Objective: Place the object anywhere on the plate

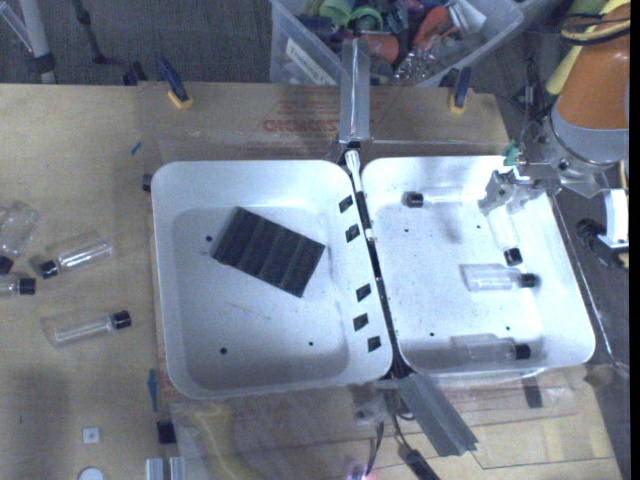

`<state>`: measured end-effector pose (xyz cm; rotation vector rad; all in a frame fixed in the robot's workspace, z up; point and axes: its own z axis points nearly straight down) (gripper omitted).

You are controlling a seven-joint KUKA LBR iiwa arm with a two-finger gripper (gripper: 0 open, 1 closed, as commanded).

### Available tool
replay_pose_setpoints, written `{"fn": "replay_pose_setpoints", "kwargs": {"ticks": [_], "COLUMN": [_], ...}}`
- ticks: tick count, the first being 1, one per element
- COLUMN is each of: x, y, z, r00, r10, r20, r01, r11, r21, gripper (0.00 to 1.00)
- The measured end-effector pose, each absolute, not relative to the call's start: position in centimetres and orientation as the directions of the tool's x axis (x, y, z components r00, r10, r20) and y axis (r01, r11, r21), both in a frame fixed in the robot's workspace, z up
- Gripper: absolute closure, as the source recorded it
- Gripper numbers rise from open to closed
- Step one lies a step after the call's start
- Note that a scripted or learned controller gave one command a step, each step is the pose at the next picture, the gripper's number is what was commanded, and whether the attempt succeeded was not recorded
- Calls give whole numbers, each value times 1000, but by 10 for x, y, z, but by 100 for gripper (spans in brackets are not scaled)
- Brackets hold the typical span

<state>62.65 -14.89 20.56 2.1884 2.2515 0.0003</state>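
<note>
The plate [268,251] is a dark ribbed rectangle lying at a slant in the left bin [180,298]. Several clear vials with black caps lie in the right bin [570,318]: one near the back [425,200], one in the middle [495,278], one at the front [488,348]. Another clear vial [504,234] slants down just below my gripper [497,192], its black cap toward the front. My gripper hangs over the back right of the right bin. Whether that vial is in its grasp or lying on the bin floor is unclear.
A raised divider [360,258] with black clips runs between the bins. Loose vials [80,256] lie on the bench to the left. A clear tub of coloured objects [400,13] stands behind the bins. The arm's orange band [600,68] is at the upper right.
</note>
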Motion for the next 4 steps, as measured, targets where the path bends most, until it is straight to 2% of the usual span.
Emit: {"fn": "replay_pose_setpoints", "kwargs": {"ticks": [1,2,3,4], "x": [667,667,666,655], "y": [-108,-28,40,58], "z": [139,184,186,246], "r00": [339,425,727,290], "r10": [941,905,687,957], "r20": [-1,0,-1,0], "r01": [941,905,687,957], "r11": [-339,-425,-727,-290], "r21": [1,1,1,2], "gripper": [100,100,100,100]}}
